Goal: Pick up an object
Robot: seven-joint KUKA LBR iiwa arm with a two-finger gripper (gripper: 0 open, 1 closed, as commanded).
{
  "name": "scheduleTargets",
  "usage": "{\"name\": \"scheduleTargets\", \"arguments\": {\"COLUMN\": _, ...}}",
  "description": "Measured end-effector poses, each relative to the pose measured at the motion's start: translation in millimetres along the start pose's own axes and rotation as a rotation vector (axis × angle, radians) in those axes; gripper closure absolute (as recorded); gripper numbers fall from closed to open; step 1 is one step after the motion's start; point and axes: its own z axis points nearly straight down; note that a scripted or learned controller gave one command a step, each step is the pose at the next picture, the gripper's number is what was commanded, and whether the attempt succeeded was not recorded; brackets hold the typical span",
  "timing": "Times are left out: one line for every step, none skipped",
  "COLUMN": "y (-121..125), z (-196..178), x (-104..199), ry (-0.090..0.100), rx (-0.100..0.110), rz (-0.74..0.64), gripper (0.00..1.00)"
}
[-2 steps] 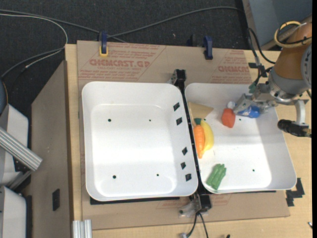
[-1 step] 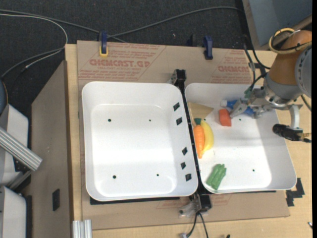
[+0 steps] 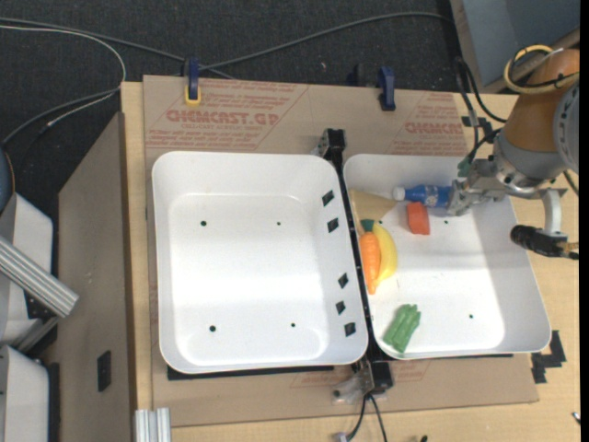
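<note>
The right bin (image 3: 515, 334) holds several objects. A blue bottle with a white cap (image 3: 421, 193) lies near its far wall, and a small red-orange block (image 3: 419, 219) sits just in front of it. An orange carrot (image 3: 370, 260) and a yellow banana (image 3: 386, 252) lie together against the bin's left wall. A green leafy piece (image 3: 402, 328) rests near the front edge. My gripper (image 3: 458, 198) hangs low at the blue bottle's right end, close to it or touching it. The grey arm with its orange band (image 3: 538, 122) rises behind it at the right.
The left bin (image 3: 166, 247) stands beside the right one, with a black divider strip (image 3: 342, 247) between them. Both rest on a cardboard sheet (image 3: 276, 109) held by blue clamps (image 3: 192, 81). Cables run across the dark floor behind the bench.
</note>
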Motion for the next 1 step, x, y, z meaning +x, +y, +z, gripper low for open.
{"name": "scheduleTargets", "arguments": {"y": 2.2, "z": -65.9, "x": 0.7, "ry": -0.002, "rx": -0.007, "rz": 0.000, "gripper": 1.00}}
